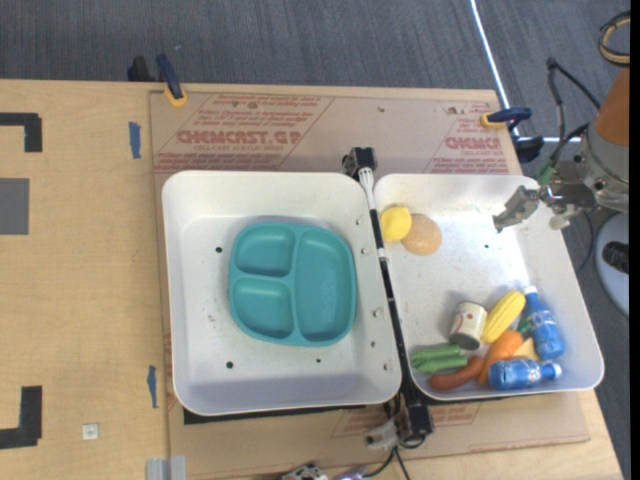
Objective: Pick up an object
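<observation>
I see a yellow lemon (395, 222) touching a tan round fruit (422, 235) at the right bin's far left corner. A corn cob (503, 313), green beans (438, 357) and blue bottles (543, 334) crowd its near right corner.

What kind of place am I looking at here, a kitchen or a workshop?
Most likely a robot test bench, not a kitchen: two white bins clamped on a board, toy food piled in one, and a robot hand reaching in.

Grey carpet (330, 18) up top with a white cable (483, 28) running across it. Light wood bench (70, 298) below, brown cardboard sheet (300, 133) clamped on, blue tape bits (134, 139).
</observation>
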